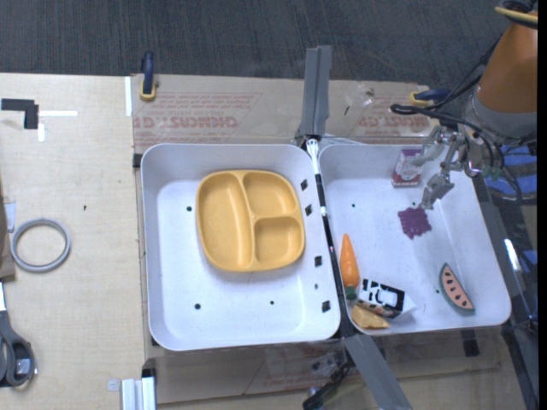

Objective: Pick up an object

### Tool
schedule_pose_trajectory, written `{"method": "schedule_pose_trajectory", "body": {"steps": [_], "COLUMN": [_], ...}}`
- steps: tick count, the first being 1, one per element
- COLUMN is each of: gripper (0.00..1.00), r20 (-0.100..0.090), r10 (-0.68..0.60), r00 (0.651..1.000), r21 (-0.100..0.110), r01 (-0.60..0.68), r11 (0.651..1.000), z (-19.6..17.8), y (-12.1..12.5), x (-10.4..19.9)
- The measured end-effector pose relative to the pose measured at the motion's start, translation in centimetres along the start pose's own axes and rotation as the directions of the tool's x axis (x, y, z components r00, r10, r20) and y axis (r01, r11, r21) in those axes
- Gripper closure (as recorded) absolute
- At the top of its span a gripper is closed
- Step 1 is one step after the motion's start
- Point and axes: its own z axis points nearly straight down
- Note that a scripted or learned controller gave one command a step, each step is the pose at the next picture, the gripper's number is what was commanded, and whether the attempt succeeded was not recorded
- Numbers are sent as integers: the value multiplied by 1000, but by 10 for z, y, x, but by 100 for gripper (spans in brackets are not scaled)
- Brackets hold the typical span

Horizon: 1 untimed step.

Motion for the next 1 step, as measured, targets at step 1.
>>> {"method": "schedule_pose_trajectory", "body": {"steps": [1], "gripper": [0], "r20": [-2], "r10": [203], "r00": [979], "r21": [1], "r01": [-203], "r11": [979], "z": [78], "y": [-37], "x": [9]}}
